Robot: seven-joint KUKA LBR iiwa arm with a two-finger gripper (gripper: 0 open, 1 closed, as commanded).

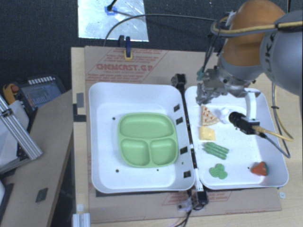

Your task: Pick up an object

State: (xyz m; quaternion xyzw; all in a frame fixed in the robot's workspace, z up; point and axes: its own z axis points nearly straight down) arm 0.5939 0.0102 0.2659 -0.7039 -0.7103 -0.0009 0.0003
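My gripper (205, 97) hangs over the far left part of the right bin (272, 171), just above a pizza slice (207, 116). Nothing shows between its fingers. In front of the pizza lies a yellow cheese square (207, 134). A small white object (221, 112) sits right of the pizza. Nearer the front are green bean pods (216, 149) and a green broccoli-like piece (218, 171). A red strawberry (259, 168) rests at the front right of the bin.
The left bin (102, 103) holds a green three-compartment plate (145, 139). A black divider (185, 126) runs between the two bins. The arm's large orange-banded body (251, 27) looms over the far right of the bench.
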